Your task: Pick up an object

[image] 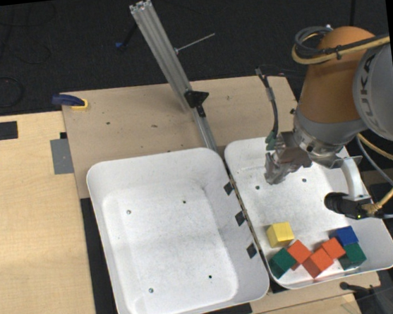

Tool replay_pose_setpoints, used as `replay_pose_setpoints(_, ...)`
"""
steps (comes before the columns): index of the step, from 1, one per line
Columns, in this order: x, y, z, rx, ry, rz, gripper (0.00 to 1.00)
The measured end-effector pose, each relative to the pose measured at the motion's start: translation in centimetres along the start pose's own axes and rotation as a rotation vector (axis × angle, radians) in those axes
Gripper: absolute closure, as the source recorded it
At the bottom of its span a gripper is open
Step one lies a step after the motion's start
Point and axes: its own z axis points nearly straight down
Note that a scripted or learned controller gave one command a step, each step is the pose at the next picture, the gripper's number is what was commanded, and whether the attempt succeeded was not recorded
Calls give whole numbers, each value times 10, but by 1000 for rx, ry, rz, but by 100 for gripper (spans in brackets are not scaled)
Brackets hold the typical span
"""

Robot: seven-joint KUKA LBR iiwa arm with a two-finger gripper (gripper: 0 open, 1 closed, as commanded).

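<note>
Several small blocks lie at the near end of the right bin [386, 254]: a yellow block [280, 233], a green block [282, 261], an orange block [299, 251], a second orange block [324, 256], a blue block [345, 235] and a dark green block [352, 256]. My gripper [277, 168] hangs over the far left part of that bin, well behind the blocks and apart from them. Nothing shows between its fingers.
The left bin [114, 180] sits beside the right one, with black clips [240, 218] along the shared edge. A slanted aluminium rail [166, 53] rises behind the bins. A blue and yellow clamp [70, 101] lies at the bench's far left corner.
</note>
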Motion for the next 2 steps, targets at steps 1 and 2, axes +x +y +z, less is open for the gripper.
replay_pose_setpoints(1,56,21,-5,-1,0,1,100)
replay_pose_setpoints(2,113,39,-8,-1,0,0,100)
